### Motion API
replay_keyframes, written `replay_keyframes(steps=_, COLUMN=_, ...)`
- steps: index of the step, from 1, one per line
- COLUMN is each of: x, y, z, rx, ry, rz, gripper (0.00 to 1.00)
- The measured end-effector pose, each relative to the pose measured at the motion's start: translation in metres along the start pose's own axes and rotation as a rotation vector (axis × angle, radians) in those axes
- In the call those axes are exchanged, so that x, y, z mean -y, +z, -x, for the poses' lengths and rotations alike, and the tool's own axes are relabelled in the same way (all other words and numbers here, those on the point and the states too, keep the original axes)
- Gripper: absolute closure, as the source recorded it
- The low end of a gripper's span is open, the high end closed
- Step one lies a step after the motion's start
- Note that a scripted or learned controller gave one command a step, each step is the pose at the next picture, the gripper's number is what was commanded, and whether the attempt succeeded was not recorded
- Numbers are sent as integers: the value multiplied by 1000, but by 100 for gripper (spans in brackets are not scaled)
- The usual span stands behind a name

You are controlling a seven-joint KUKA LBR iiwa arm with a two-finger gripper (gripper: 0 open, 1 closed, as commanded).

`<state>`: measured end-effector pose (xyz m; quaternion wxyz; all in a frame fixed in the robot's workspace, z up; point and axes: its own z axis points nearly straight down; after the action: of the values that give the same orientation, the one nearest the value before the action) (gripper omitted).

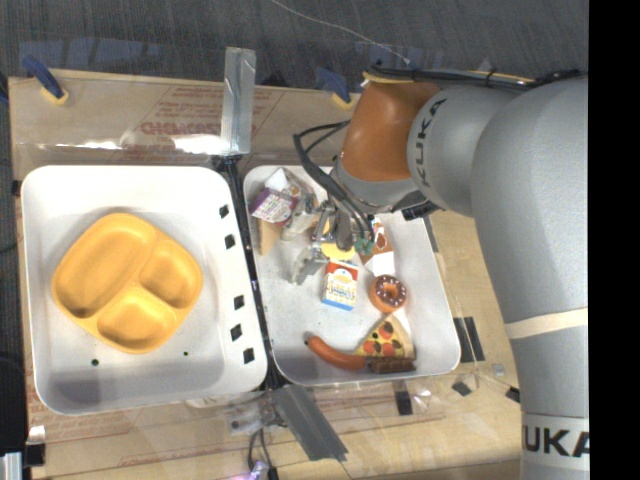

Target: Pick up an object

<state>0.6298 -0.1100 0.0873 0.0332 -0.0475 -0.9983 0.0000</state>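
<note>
My gripper point(322, 242) is lowered into the upper middle of the right bin point(446, 320), under the orange wrist band. It hangs amid a cluster of small items. A purple-and-white packet point(272, 205) lies just to its left. A small yellow, white and blue box point(341, 284) sits directly below it. A red-and-white item point(379, 238) peeks out at its right. Nothing can be made out between the gripper's tips.
Lower in the right bin lie a chocolate donut point(387, 291), a pizza slice point(386, 340) and a sausage point(334, 354). The left bin point(60, 388) holds a yellow divided tray point(126, 282). The grey arm covers the right bin's upper right corner.
</note>
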Motion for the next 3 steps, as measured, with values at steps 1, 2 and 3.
replay_keyframes(steps=1, x=67, y=-1, z=-62, rx=67, ry=205, rz=10, gripper=0)
replay_keyframes(steps=2, x=40, y=-2, z=-50, rx=68, ry=229, rz=12, gripper=0)
replay_keyframes(steps=3, x=59, y=3, z=-111, rx=64, ry=358, rz=16, gripper=0)
